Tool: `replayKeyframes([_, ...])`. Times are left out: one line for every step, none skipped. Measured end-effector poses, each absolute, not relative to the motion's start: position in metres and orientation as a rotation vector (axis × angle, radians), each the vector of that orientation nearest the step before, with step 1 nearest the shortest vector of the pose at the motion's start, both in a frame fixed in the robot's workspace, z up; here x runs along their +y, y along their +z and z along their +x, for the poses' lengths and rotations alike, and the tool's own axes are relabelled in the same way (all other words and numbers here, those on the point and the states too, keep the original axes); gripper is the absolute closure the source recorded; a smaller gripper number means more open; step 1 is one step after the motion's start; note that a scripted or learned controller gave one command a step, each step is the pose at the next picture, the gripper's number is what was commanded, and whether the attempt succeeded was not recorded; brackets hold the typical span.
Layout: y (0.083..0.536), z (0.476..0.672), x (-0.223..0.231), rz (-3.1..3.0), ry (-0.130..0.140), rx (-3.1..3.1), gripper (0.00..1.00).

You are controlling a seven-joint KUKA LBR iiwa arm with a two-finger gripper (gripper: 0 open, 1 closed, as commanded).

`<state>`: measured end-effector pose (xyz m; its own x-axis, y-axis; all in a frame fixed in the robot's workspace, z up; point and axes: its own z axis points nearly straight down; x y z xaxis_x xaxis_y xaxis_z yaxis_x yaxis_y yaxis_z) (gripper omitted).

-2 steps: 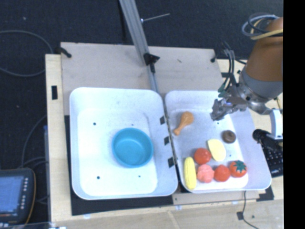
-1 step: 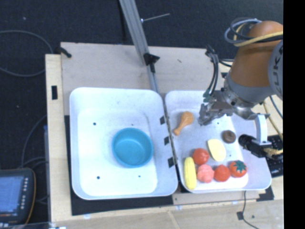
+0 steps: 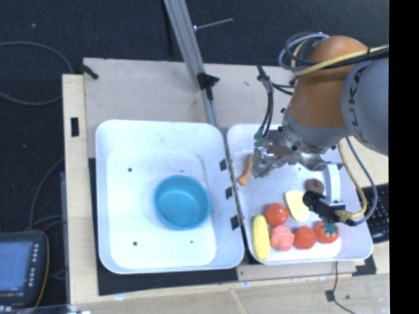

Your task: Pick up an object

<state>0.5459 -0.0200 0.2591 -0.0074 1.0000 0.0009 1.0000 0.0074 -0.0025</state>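
My gripper (image 3: 260, 165) hangs low over the upper left part of the right bin (image 3: 353, 248). A small orange carrot-like piece (image 3: 246, 172) lies just left of it by the bin's left wall; contact between them cannot be made out. In the lower half of that bin lie a yellow corn cob (image 3: 260, 236), a red tomato (image 3: 277, 213), a pink fruit (image 3: 283, 238), a red round fruit (image 3: 304, 237), a red fruit with a green top (image 3: 327, 231) and a pale yellow wedge (image 3: 297, 205). A brown piece (image 3: 314, 186) sits behind the wedge.
A blue bowl (image 3: 182, 202) stands in the middle of the left bin (image 3: 124, 142). A slanted metal rail (image 3: 190, 48) crosses the bench behind the bins. The grey and orange arm (image 3: 327, 90) covers the right bin's back right part.
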Motion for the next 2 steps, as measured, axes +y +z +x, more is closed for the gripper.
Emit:
replayKeyframes([0.245, 0.542, 0.028, -2.21, 0.004, -2.227, 1.0])
replayKeyframes([0.254, 0.534, 0.08, -2.208, -0.005, -2.232, 1.0])
